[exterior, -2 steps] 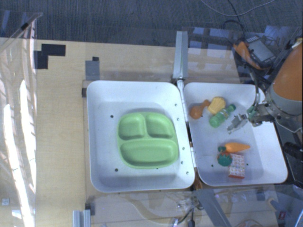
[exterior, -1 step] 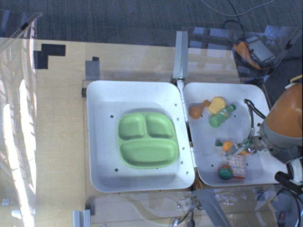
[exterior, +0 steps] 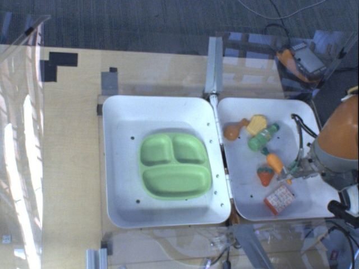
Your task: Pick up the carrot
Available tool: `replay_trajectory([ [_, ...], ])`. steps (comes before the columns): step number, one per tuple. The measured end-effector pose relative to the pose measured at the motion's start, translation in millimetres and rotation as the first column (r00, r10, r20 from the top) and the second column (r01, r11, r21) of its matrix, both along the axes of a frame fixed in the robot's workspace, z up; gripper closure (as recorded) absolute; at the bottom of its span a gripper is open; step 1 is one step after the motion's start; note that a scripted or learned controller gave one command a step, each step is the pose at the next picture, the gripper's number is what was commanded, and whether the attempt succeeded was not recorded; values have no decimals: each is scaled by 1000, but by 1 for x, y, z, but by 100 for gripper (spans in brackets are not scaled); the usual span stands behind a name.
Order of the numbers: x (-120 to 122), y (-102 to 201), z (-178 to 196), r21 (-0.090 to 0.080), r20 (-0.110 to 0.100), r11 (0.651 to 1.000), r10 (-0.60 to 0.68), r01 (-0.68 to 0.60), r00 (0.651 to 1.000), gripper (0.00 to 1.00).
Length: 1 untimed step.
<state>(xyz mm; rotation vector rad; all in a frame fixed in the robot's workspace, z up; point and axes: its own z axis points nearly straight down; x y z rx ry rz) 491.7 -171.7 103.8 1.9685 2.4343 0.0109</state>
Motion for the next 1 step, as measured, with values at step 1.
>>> replay_trajectory([
  [1,-3,48,86,0,-6,1000,13,-13,1000,100],
])
